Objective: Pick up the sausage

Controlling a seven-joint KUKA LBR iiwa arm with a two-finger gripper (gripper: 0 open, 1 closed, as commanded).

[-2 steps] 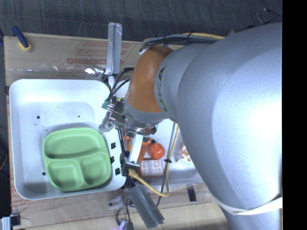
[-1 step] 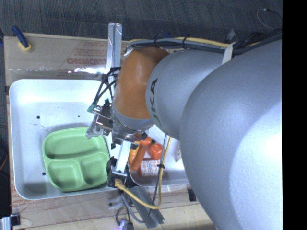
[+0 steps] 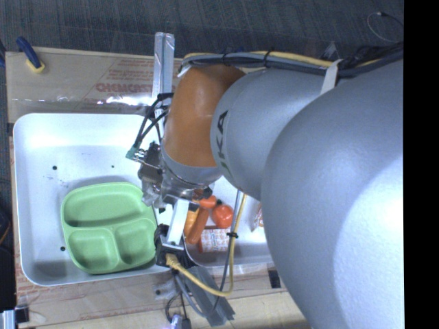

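Camera view | my gripper (image 3: 159,196) sits over green tray (image 3: 108,226) edge, can't tell its state | sausage (image 3: 196,225) beside it, mostly blocked by arm (image 3: 288,184) | risk: I grab blind, miss.

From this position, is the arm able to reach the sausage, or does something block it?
Probably yes. The orange sausage lies just below the wrist, beside the green divided tray, with the arm already directly above it. Nothing visible lies over it, though the arm hides much of that bin.

Grey arm (image 3: 309,184) over green tray (image 3: 106,228), white bin (image 3: 41,136)
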